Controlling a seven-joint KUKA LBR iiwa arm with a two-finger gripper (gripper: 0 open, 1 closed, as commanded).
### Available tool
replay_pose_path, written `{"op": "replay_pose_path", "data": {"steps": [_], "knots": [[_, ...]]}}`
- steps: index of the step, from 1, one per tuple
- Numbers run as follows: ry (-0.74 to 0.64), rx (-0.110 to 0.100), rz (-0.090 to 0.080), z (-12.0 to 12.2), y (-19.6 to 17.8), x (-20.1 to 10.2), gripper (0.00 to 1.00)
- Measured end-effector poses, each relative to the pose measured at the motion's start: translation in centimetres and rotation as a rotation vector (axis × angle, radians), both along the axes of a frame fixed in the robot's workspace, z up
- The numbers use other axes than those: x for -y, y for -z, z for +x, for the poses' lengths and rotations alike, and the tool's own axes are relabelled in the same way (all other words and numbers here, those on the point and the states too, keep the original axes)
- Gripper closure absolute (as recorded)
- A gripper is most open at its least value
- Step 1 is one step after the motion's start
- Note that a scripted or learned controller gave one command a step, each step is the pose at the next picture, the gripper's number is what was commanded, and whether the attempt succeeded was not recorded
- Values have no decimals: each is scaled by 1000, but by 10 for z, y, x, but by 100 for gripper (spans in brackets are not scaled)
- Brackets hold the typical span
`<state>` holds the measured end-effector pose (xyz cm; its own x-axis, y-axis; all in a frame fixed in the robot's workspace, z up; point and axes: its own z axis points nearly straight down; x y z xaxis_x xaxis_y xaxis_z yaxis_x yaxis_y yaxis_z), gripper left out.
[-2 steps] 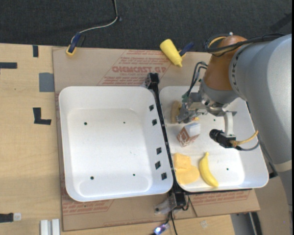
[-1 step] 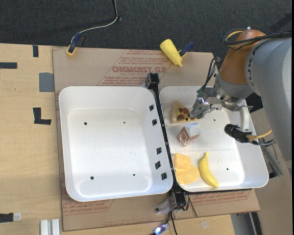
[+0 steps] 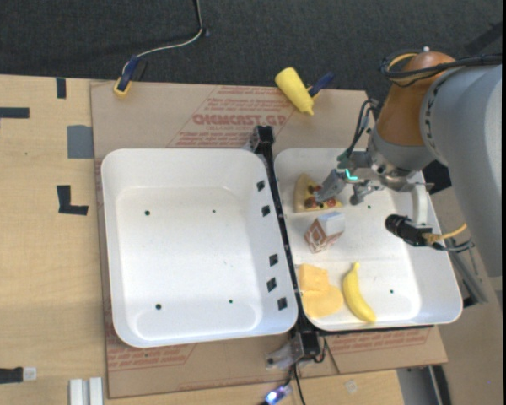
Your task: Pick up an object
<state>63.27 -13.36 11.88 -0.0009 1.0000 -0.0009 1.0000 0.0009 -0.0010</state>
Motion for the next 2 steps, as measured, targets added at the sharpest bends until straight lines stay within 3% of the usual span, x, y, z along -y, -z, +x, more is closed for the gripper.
{"op": "replay_pose_path", "data": {"steps": [1, 2], "knots": [[-4, 0, 2, 36, 37, -36, 0], [-3, 0, -1, 36, 24, -34, 100]]}}
